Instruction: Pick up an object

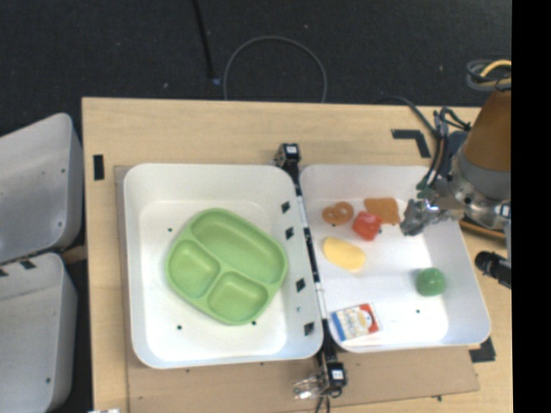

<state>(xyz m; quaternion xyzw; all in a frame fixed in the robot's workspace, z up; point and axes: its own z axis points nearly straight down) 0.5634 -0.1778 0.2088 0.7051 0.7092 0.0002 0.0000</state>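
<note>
The pincer (415, 218) hangs low over the right bin (456, 317), near its far right part, with the grey arm (482, 157) reaching in behind it from the right. Whether it is open or closed I cannot tell — it is small and blurred here, and nothing can be seen gripped in it. The things to choose from all lie in this bin. Closest is the tan piece (381, 209), just beside the pincer on its left, with the red piece (367, 225) touching or nearly touching that one on its near-left side. Further left lies the orange ring (337, 213), and nearer the camera the yellow piece (343, 254), whose long axis runs slantwise from far-left to near-right. The green ball (430, 280) sits apart, toward the camera from the pincer and slightly right. A flat packet (355, 321) lies at the near left corner, well apart. The left bin (138, 317) holds a green tray (225, 266) and is not in play. In my judgement the move turns on a short shift left — the tan piece is the nearest target, but its closeness to the red one may crowd a grasp, while the ball stands free.
</note>
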